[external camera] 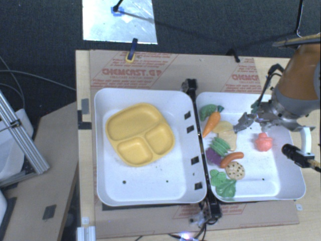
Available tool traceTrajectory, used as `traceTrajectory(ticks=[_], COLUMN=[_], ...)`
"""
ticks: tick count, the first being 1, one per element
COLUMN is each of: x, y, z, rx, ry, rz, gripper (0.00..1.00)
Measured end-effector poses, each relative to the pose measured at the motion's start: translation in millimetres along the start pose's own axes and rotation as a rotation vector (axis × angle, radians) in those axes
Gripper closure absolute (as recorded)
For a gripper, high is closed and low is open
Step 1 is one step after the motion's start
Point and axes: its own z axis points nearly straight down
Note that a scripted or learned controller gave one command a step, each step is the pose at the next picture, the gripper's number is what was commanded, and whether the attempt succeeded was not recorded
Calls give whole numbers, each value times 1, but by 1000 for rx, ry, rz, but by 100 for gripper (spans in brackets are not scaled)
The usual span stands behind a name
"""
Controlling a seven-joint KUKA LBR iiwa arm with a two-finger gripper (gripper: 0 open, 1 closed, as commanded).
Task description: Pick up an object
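Tool (247,120) perhaps just above toy food (223,149), strawberry (264,142) alongside.

Smooth, glossy plastic is seen in the white bins (145,185) and yellow tray (139,134); printed cardboard (150,67) looks matt.

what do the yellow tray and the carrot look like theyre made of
Yellow tray: likely moulded plastic, smooth with a dull sheen, three rounded compartments. Carrot: probably toy plastic, uniform orange with a green top; rubber can't be ruled out.
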Motion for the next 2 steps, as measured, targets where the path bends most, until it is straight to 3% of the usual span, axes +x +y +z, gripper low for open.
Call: traceTrajectory(ticks=[1,2], x=[14,47], y=[42,-44], z=[107,103], rx=[1,9], ry=[1,3], rz=[-4,3], gripper=[0,0])
